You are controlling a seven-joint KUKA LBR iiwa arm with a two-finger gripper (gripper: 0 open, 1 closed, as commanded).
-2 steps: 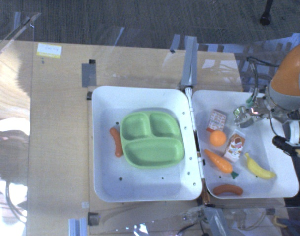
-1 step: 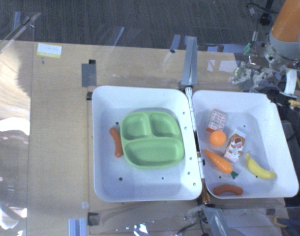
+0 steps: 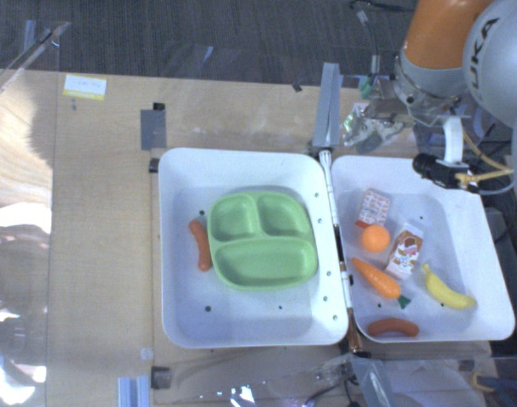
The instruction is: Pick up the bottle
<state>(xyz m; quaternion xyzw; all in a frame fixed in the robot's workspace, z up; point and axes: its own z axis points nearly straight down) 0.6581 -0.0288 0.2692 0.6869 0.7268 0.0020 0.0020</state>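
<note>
One clear bottle [image 3: 361, 131] lies just view-left of my pincer [image 3: 392, 115], beyond the right bin's [image 3: 487, 227] far rim; whether my pincer is open, I cannot tell.

Single fixed camera above bench [image 3: 97, 227], angled down on both bins [image 3: 182, 312].

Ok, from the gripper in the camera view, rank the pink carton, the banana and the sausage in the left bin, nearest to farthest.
From the gripper, above the right bin's far edge:
1. Pink carton, far side of the right bin.
2. Banana, right bin's near right.
3. Sausage, left bin, left of the green tray.
</note>
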